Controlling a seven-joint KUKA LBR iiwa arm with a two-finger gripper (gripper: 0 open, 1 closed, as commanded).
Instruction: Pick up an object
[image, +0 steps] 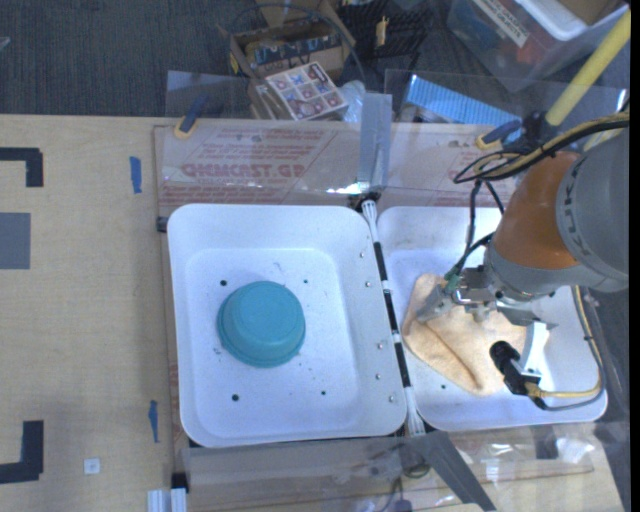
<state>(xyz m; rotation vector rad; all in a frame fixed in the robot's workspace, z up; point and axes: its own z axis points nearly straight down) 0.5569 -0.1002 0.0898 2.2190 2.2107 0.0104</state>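
The tan cloth (455, 345) lies crumpled in the right bin (590, 400), spread from near the bin's left wall toward its middle, with its upper left corner peaked up just under the claw (462, 297). The claw hangs from the grey arm (600, 215), below the orange band (535, 225), and sits right over that raised corner of the cloth; its metal parts appear to touch the fabric there, but the view from above does not let me tell whether the claw is apart or together, or whether any cloth is actually caught in it. A black cable with a yellow lead (515, 370) trails from the wrist down across the lower part of the cloth toward the bin's near right corner. In the left bin (200, 250), well apart from the claw, a teal bowl (261, 322) rests upside down near the middle. Both bins sit side by side on the pale wooden table (80, 330), their inner walls touching.
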